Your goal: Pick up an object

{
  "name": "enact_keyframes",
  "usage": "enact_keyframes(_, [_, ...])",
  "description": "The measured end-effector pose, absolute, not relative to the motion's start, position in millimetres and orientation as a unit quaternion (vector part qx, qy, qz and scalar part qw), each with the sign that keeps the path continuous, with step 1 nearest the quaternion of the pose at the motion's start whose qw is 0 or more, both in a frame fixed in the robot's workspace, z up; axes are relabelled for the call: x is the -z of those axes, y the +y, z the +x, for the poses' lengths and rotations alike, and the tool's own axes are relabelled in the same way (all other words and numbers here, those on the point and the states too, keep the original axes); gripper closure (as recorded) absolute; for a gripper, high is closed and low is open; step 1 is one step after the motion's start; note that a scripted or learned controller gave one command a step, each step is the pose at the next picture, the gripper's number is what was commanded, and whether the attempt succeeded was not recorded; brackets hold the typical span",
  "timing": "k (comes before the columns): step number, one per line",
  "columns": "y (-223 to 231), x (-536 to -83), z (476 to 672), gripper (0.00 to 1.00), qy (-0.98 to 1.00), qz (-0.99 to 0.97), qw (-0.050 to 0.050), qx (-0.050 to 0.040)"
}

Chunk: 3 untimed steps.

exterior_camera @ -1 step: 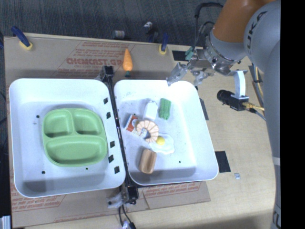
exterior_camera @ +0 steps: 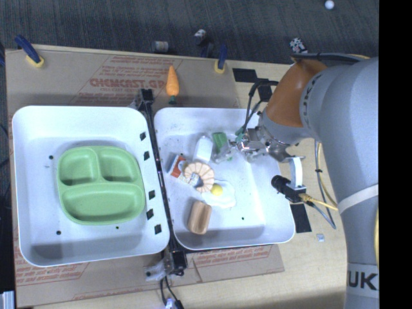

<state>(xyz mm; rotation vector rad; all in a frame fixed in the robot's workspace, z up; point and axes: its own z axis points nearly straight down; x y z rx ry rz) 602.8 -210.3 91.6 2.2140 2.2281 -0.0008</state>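
Smooth three-compartment green plate (exterior_camera: 100, 184)

One camera sits fixed above the bench (exterior_camera: 212, 262), looking down at a slant and far enough back to take in both bins: the left bin (exterior_camera: 32, 172), the right bin (exterior_camera: 270, 224). The arm (exterior_camera: 341, 127) enters from the right.

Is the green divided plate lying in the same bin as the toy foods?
No. The green divided plate lies in the left bin, the toy foods in the right bin.
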Motion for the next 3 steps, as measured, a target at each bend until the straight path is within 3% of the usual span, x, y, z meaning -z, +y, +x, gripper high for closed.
enact_keyframes(1, [-210, -102, 603.2, 1.0, 0.711, 0.703, 0.0, 0.0013])
enact_keyframes(2, [-181, -214, 512.5, 1.0, 0.709, 0.705, 0.0, 0.0001])
enact_keyframes(3, [-181, -213, 512.2, 0.0, 0.709, 0.705, 0.0, 0.0005])
